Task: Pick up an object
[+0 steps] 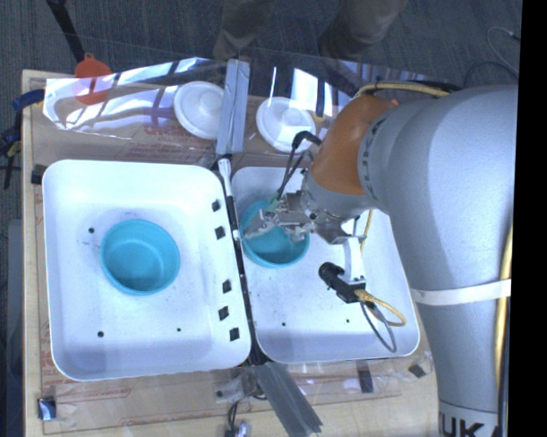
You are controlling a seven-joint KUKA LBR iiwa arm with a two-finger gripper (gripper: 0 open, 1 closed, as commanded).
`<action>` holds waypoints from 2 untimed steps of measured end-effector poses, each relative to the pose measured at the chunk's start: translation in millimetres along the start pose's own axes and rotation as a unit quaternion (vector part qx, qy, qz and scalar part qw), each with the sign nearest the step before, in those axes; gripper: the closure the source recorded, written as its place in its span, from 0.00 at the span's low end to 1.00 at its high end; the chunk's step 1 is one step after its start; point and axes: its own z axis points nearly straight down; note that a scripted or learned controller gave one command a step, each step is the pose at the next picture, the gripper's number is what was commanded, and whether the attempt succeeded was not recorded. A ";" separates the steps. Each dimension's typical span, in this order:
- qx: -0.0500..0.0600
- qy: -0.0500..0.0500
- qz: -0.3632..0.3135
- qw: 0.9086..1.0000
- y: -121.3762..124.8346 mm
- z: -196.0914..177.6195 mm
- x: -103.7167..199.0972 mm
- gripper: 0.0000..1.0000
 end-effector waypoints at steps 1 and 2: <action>-0.003 -0.002 0.023 1.000 -40.0 8.6 1.4 0.00; 0.000 0.001 0.021 1.000 -40.1 0.4 3.6 1.00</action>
